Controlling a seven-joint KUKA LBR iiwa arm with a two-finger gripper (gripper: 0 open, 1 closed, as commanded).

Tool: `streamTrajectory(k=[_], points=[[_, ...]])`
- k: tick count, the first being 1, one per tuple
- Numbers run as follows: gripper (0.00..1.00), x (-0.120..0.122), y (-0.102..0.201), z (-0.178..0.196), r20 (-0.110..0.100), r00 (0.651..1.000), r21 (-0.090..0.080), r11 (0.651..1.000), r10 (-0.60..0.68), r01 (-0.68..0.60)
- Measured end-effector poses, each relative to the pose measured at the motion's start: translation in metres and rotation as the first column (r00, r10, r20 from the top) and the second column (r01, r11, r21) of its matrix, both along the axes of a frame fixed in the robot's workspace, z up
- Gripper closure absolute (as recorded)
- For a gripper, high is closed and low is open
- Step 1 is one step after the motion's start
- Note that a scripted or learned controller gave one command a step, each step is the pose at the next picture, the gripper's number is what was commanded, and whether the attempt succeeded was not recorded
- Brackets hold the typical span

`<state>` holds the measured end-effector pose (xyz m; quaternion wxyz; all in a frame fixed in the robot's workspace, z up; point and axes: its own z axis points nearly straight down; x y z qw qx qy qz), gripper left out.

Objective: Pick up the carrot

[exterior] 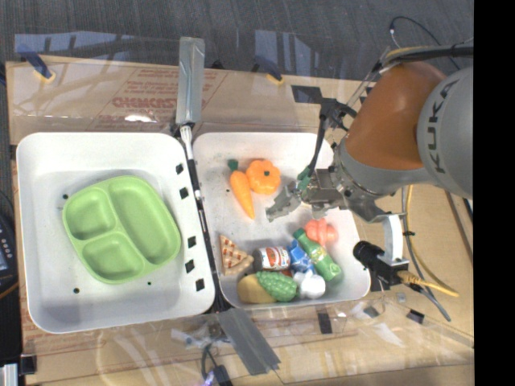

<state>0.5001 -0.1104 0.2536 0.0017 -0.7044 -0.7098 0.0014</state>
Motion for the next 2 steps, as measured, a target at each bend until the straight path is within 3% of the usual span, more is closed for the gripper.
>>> streamTrajectory(k=[1, 2], points=[[0.00, 0.072, 0.008, -0.078, -0.001, 0.973, -0.001, 0.973, -0.229, 0.229], [0.00, 0.045, 0.041, -0.062, -0.001, 0.982, -0.001, 0.982, -0.188, 0.188]])
